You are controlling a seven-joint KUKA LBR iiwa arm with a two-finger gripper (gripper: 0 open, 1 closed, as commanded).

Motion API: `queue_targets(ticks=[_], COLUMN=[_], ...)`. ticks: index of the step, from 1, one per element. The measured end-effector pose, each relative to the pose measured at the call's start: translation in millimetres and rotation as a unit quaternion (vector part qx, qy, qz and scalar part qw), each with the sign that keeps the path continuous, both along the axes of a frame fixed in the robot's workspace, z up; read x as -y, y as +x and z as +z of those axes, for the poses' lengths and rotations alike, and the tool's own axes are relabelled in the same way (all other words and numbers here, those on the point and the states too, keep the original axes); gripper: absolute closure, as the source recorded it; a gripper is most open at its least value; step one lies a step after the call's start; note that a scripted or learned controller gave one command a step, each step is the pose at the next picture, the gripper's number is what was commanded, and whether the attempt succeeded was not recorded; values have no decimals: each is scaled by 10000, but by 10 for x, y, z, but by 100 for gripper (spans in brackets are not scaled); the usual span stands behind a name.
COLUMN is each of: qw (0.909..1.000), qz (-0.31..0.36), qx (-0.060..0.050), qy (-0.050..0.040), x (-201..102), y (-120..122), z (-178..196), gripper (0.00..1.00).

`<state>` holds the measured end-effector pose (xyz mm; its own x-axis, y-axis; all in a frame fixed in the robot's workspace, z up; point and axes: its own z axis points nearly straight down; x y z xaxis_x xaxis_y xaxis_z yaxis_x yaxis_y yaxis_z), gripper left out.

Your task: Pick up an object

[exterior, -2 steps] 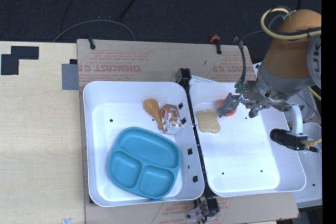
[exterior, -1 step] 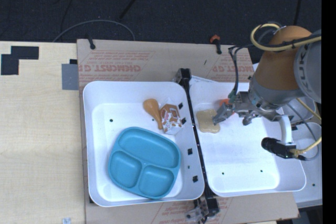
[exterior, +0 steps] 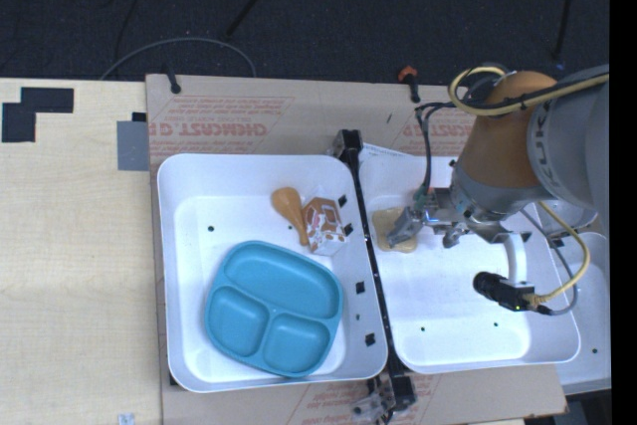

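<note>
Scene: We are looking down at a slant on a wooden bench [exterior: 70,244] that is carrying two shallow white bins side by side, with a dark floor and loose cables lying beyond it.

Arm: We are seeing the grey arm [exterior: 572,139] reaching in from the right, its orange band [exterior: 508,139] sitting above the wrist, over the right bin [exterior: 478,333].

Gripper: We are finding the gripper [exterior: 406,228] hanging low at the upper left part of the right bin, close to the divider [exterior: 363,254] between the two bins.

Jaws: We are reading the metal fingers [exterior: 400,232] as standing slightly apart and pointing down and left. They are lying over a small pale tan object [exterior: 386,217], and their tips are seeming to touch it; we cannot tell whether it is sitting between them or just beneath them.

Task object: We are placing the pale tan object on the floor of the right bin, just beside the divider, partly hidden by the fingers.

Left bin: We are seeing the left bin [exterior: 189,214] holding a blue three-compartment plate [exterior: 274,309] lying flat towards the front.

Other items: We are noting a wooden spoon [exterior: 291,206] near the back of the left bin, and just beside it a crinkly clear packet with brown contents [exterior: 323,222].

Cables: We are noticing yellow and black cables [exterior: 557,284] looping off the wrist above the right bin.
</note>
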<state>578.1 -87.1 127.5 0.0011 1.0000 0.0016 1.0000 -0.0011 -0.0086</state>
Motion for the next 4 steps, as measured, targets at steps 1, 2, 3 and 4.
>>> queue_targets(ticks=[1,2,3,4], qw=[10000,10000,10000,10000], qz=[-29,-23,9,7], qx=[12,50,53,42], qy=[-3,-11,-9,-8], x=[22,107,61,74], y=[3,-71,-72,-68], z=[130,650,1088,1276], gripper=[100,100,100,100])
